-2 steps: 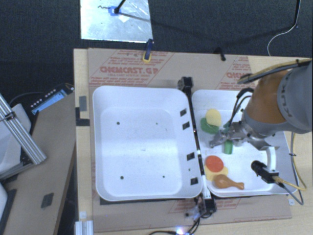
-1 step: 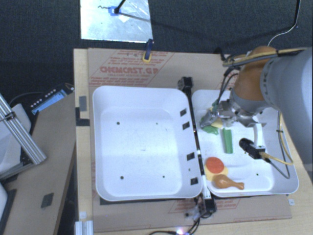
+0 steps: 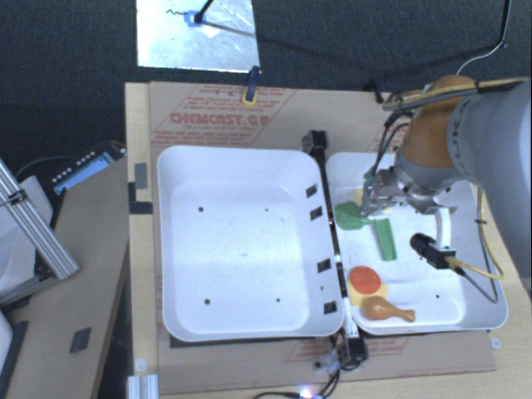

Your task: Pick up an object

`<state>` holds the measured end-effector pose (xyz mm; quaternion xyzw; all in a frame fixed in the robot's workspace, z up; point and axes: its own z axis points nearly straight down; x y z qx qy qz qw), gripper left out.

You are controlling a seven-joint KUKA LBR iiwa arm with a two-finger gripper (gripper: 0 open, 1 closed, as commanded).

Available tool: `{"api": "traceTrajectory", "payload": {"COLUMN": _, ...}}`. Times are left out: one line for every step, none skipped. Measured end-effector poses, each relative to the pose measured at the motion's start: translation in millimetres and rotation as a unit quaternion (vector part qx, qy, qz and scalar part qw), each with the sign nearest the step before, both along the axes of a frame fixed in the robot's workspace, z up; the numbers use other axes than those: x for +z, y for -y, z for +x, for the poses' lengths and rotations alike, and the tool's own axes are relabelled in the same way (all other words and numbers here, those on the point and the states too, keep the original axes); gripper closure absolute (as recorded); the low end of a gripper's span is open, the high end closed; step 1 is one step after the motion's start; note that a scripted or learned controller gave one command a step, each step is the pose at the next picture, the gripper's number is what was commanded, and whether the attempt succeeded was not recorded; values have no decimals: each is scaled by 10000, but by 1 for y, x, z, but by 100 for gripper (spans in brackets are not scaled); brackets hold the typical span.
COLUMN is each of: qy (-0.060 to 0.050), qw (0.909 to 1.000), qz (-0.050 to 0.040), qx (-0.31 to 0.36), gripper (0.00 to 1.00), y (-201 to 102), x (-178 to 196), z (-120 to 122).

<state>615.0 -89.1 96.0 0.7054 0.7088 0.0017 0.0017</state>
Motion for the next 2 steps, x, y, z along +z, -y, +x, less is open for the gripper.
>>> {"api": "traceTrajectory", "payload": {"qy": 86, "qw": 10000, "qz": -38, "qx": -29, "gripper": 100, "y": 51, "x": 160, "z": 27}}
{"api": "traceTrajectory", "payload": {"qy": 83, "qw": 10000, "qz": -42, "qx": -25, "gripper": 100, "y": 90, "x": 301, "z": 48}}
